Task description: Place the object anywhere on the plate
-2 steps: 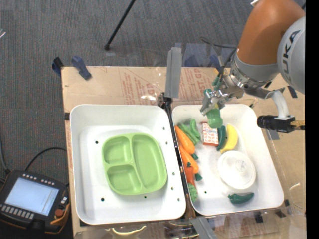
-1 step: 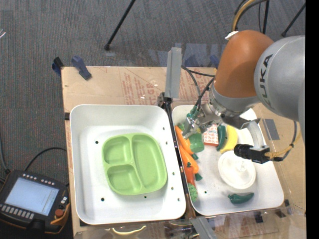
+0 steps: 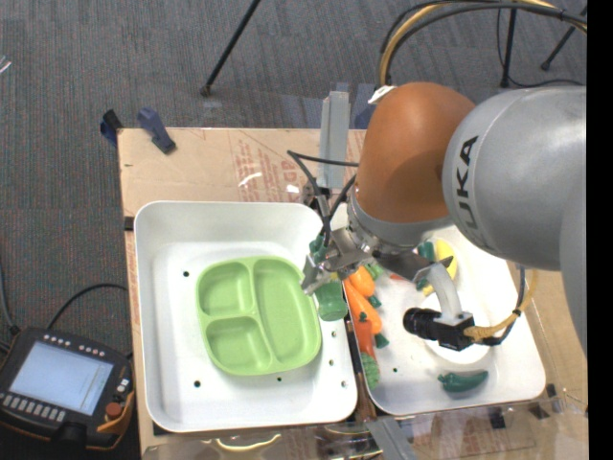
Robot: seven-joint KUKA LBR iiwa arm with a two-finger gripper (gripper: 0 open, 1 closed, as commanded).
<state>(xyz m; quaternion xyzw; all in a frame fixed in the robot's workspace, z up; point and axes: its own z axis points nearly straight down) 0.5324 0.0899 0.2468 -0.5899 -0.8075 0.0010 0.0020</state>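
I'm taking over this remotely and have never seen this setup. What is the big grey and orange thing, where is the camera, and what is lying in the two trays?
It is a robot arm, reaching in from the right. One camera looks down at a slant on two white bins. The left bin holds a green divided plate. The right bin holds toy food: orange carrots, a dark green piece, something yellow. The pincer hangs near the plate's right edge, with a small green object just below it; whether it is gripped I cannot tell.

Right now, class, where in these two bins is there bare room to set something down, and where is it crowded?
Free: the left bin's floor around the green plate, and the plate's three compartments. Crowded: the right bin, with carrots, a green pepper and the hand at the shared wall.
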